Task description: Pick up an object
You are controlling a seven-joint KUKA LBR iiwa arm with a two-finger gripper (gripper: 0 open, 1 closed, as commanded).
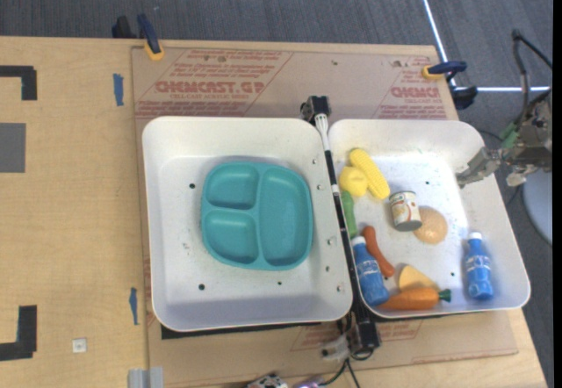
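The right bin point(505, 228) holds several small items. A yellow corn cob point(371, 172) lies beside a yellow lump point(351, 182), with a small tin can point(404, 209) and a tan rounded piece point(431, 226) nearer the middle. Two blue bottles lie there too, one at the left wall point(369, 272) and one at the right point(478, 268). An orange carrot point(413, 298) sits at the front. My gripper point(474, 168) hangs over the bin's upper right corner, apart from all the items, with nothing seen in it.
The left bin point(167, 202) bears a teal divided plate point(258, 213). A yellow wedge point(413, 276), a red-orange stick point(378, 253) and a green stick point(349, 215) also lie in the right bin. Clamps point(443, 70) hold the cardboard sheet at the back.
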